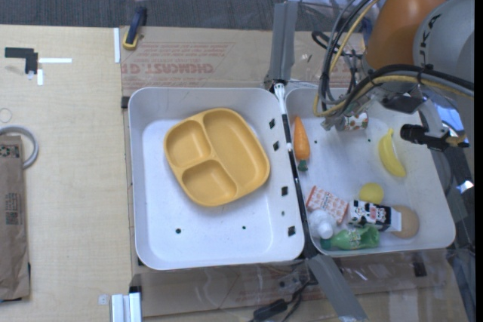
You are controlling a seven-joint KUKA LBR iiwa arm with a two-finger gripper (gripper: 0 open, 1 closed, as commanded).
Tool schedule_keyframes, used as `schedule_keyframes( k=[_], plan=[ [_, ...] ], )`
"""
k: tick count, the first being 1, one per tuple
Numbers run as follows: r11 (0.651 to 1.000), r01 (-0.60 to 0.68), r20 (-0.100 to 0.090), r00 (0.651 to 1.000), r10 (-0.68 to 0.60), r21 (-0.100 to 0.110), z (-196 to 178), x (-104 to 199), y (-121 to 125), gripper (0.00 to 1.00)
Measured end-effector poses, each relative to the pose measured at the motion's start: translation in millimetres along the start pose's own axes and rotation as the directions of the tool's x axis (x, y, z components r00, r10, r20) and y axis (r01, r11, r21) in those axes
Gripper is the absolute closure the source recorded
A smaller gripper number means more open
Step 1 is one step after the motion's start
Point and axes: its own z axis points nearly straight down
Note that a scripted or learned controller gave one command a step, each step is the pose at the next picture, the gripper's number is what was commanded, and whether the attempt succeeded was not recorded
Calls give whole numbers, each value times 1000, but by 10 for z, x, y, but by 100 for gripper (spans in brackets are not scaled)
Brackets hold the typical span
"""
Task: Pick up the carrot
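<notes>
A: Where's the carrot (pixel 300 138) right now?

B: In the right bin (pixel 430 237), tight against its left wall, beside the divider between the two bins. It lies lengthwise along that wall, orange body with a bit of green at the near end. Nothing rests on it.

A: And the arm?

B: The arm (pixel 423 26) comes in from the right and hangs over the back of the right bin. The gripper (pixel 349 119) sits low among cables, near the carrot's far end but apart from it, off to its right. I cannot tell whether it is open or shut; the wiring and glare hide that part.

A: So which step is this?

B: I'd call it the approach. The carrot is still lying in the bin and nothing is touching it, so the grasp is not yet made.

A: What does the next move need?

B: The gripper has to shift left toward the wall and come down over the carrot's middle, jaws set across its narrow width. The wall is the snag: one side has very little room to slip in between carrot and bin.

A: Anything else close by?

B: A banana (pixel 390 154) farther right, a small packet (pixel 326 200) and a green item (pixel 351 239) nearer the front, all clear of the carrot. The yellow plate (pixel 216 155) sits in the left bin (pixel 151 185), out of the way
</notes>
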Motion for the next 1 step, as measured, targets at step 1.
schedule_keyframes(
  k=[1],
  plan=[
    [985,174,2,985,-174,-1,-715,214,42,100]
  ],
)
